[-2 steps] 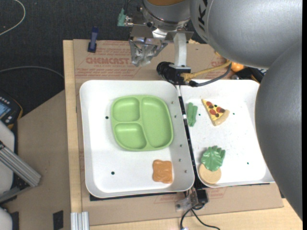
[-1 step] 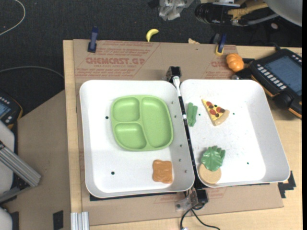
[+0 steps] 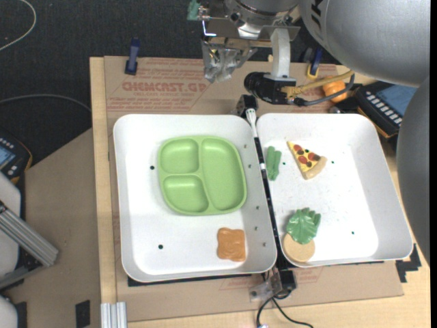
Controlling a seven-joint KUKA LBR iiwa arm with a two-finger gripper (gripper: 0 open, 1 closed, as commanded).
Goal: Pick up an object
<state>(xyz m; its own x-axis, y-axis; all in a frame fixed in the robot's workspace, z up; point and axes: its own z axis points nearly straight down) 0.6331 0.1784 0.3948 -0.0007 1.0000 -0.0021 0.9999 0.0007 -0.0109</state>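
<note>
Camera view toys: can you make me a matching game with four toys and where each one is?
Things
1. green divided plate
2. pizza slice
3. orange toy
4. green leafy toy

Places
A. right bin, far half
B. left bin, near corner next to the other bin
C. right bin, lying on a tan disc
D. left bin, middle

Pairs: 1-D, 2-A, 3-B, 4-C

A brown board (image 3: pixel 164 87) is lying beneath the left bin (image 3: pixel 136 183) and right bin (image 3: pixel 355 183), a blue clamp (image 3: pixel 132 55) sitting at its far-left corner.
</note>
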